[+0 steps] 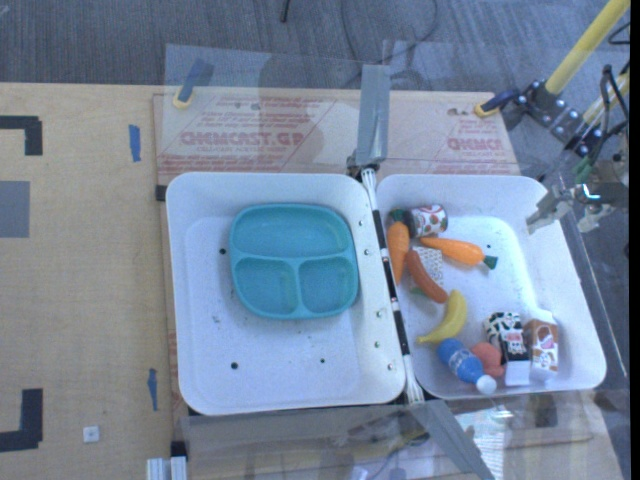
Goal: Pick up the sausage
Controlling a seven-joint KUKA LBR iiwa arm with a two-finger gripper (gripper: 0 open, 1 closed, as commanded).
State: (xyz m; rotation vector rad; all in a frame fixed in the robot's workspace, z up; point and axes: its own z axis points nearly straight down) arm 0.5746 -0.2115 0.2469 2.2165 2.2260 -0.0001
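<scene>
The sausage [426, 279] is a reddish-brown link lying slantwise in the right bin [560, 278], near its left wall. It lies just below an orange carrot [456, 251] and beside a second, upright carrot [398, 249]; a patterned scrap sits between them. A yellow banana [449, 319] lies just below the sausage. My gripper [550, 210] hangs at the right bin's upper right corner, well to the right of the sausage, with nothing seen in it.
The left bin [200, 268] holds a teal divided plate [294, 260]. In the right bin there are also a small red-and-white can [429, 218], a blue bottle [462, 361], a cow-print carton [506, 334] and a brown carton [543, 344].
</scene>
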